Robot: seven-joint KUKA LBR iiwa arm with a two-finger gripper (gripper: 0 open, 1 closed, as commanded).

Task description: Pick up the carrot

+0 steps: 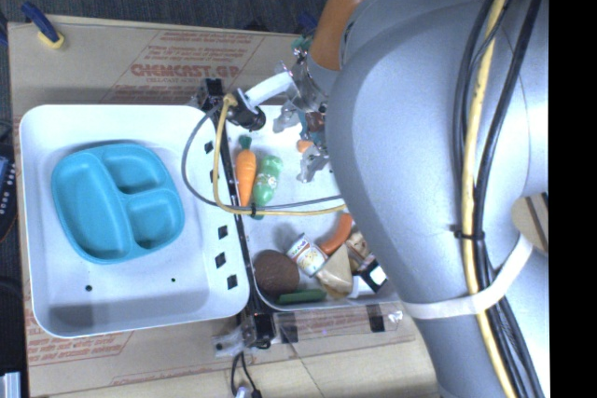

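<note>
The carrot lies in the right bin, close to that bin's left wall, with its green top pointing to the back. A green item rests right beside it on the right. My gripper hangs above the back part of the right bin, a little right of the carrot and apart from it. A small orange bit shows at the gripper. The big grey arm hides most of the right bin.
In the left bin sits a blue compartment tray. A brown round object, a small bottle, an orange piece and a green stick crowd the right bin's front. A yellow and black cable loops over the divider.
</note>
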